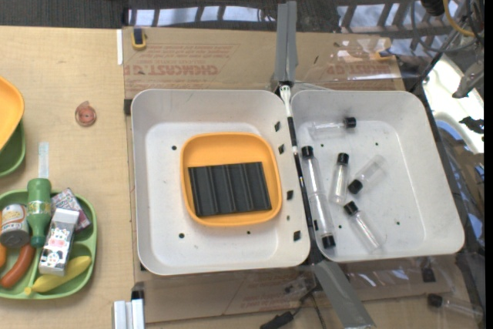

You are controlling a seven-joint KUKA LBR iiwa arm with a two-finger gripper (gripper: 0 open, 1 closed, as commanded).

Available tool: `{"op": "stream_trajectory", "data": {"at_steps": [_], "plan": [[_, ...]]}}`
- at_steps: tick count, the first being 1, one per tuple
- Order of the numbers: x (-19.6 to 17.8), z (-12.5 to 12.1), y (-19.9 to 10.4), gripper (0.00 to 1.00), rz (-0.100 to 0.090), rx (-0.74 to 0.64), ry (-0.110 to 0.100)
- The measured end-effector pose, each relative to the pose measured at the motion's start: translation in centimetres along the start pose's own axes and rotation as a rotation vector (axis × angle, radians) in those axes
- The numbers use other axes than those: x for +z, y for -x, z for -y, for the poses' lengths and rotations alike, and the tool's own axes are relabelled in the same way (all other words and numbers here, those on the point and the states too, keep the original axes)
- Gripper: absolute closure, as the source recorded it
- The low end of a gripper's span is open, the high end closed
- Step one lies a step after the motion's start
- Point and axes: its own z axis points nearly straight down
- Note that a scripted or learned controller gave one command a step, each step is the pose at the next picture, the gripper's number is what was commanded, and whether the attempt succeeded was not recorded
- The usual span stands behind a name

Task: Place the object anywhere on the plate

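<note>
1. A dark grey ribbed slab (229,189) lies flat on the orange plate (229,145) and covers most of its middle; the plate's rim is bare all round it
2. The slab is rectangular with four raised strips running front to back, matte and nearly black against the orange
3. The plate is a rounded square and rests in the middle of the left bin (154,189), well apart from the bin's walls
4. The right bin (416,189) touches the left one along a shared edge and holds several clear tubes with black caps
5. One long tube (314,193) lies along the right bin's left wall, with a cap at each end
6. A short tube (337,124) lies near the far wall; three more, (339,177), (368,172) and (363,229), lie loosely near the bin's middle, close together but not stacked
7. Both bins stand on brown cardboard (200,62)
8. On the wooden table to the left, well apart from the bins, a green dish (81,262) holds toy food, including a green bottle (38,210)
</note>
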Motion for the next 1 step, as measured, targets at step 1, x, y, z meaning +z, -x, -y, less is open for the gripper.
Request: {"op": "stream_trajectory", "data": {"at_steps": [1], "plan": [[0.89, 0.04, 0.00, 0.00, 0.001, -0.001, 0.000]]}}
